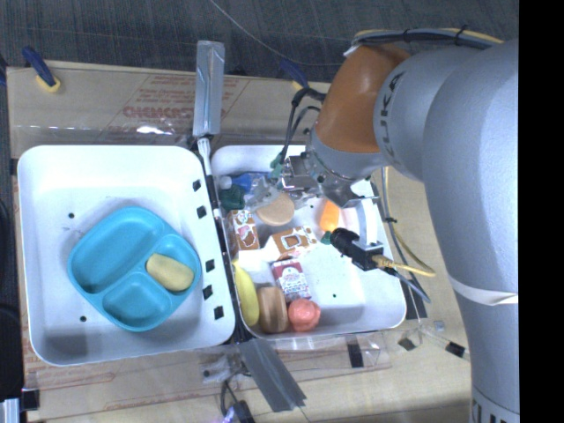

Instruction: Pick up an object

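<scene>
Camera view: the claw (304,176) hangs low over the far end of the right bin (388,302), just above a tan round object (275,211) among the clutter. I cannot tell its opening. Looks like the approach step; next it must descend and close squarely.

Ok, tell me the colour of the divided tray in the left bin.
Light blue tray, seen clearly in the camera view.

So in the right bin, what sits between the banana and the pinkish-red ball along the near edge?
In the camera view, a brown rounded piece lies between the banana and the pinkish-red ball, close against both, in the right bin.
</scene>
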{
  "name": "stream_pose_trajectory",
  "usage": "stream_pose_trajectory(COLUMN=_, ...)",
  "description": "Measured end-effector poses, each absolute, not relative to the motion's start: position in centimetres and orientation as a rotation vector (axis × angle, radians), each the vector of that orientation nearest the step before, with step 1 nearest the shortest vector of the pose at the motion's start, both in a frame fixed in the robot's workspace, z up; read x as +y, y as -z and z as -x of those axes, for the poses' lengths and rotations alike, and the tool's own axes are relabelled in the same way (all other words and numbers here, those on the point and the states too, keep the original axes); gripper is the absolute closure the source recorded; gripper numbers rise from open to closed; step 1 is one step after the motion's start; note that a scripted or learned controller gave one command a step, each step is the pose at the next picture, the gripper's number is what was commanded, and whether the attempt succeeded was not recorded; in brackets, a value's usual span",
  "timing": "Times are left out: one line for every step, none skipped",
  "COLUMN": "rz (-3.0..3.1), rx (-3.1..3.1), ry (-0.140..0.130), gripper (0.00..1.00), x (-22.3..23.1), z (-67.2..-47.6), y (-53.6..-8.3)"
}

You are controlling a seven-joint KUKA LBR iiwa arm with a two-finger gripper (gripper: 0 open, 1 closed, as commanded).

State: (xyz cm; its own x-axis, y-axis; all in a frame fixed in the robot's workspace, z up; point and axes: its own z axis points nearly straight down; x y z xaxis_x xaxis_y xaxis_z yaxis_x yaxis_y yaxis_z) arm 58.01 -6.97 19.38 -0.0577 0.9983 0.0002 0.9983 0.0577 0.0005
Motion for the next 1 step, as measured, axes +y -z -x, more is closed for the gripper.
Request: stream_pose_trajectory(rz=-2.107, rx=2.336, ry=0.006, gripper=1.0, x=-5.46, z=-58.31, y=-18.87)
